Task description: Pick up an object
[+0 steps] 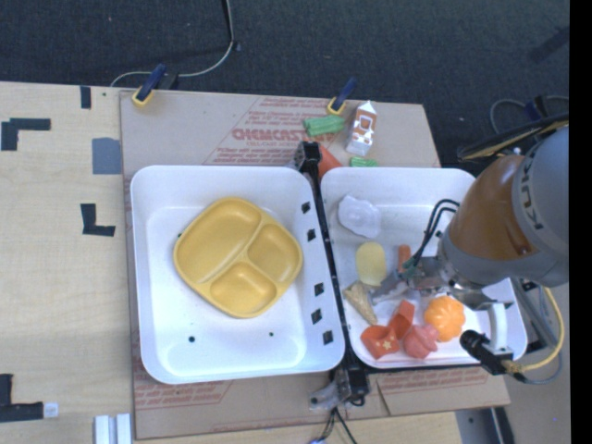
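Arm: I see the grey arm with its orange band reaching in from the right, low over the right-hand shallow white bin.

Gripper: the two-finger gripper sits down among the clutter in the middle of that bin; from my seat I cannot tell how its tips stand or whether anything is between them, because the wrist and cables cover that spot.

Candidate objects: just beside the gripper lie a pale yellow rounded piece, a tan wedge-shaped piece, a round orange ball-like fruit, a red chunky piece and a pink lump. A crumpled white-grey lump lies further up, apart from the rest.

Left bin: the left-hand shallow white bin holds a yellow divided plastic tray, well apart from the gripper.

Progress: I judge nothing lifted yet; every item looks to be resting on the bin floor.

Risk, crowding: the pieces touch or nearly touch, so closing here could catch two at once or wedge a tip between them and grip neither.

Risk, slipping: the round orange fruit and the smooth yellow piece would likely squirt sideways under a pinch off centre.

Risk, wall: the cluster is near the bin's lower rim, so a nudged piece could end up pressed against the wall.
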Controlling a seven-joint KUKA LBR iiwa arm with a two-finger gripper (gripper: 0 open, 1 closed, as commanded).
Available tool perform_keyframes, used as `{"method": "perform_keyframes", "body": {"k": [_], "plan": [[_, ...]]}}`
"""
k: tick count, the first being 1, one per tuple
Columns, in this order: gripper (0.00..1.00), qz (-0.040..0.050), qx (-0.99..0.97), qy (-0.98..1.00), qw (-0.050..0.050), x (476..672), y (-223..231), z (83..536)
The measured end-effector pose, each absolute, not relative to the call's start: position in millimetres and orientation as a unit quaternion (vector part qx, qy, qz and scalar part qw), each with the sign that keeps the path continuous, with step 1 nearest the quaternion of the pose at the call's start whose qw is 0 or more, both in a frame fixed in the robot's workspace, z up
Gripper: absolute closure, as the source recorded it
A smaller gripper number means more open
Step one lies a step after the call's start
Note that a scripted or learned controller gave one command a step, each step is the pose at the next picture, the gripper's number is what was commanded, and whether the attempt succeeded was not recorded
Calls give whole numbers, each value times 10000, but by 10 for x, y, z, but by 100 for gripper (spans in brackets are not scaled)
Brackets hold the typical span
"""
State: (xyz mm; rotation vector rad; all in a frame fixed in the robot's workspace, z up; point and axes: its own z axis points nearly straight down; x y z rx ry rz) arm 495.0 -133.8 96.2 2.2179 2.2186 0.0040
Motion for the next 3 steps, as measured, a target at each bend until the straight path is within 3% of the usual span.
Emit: {"method": "perform_keyframes", "body": {"k": [1, 2, 3], "plan": [[0, 7, 7056, 7086, 18, 5765, -1232, 854], [100, 10, 7065, 7077, 28, 5749, -1243, 963], [100, 44, 7037, 7104, 26, 5948, -508, 1898]]}}
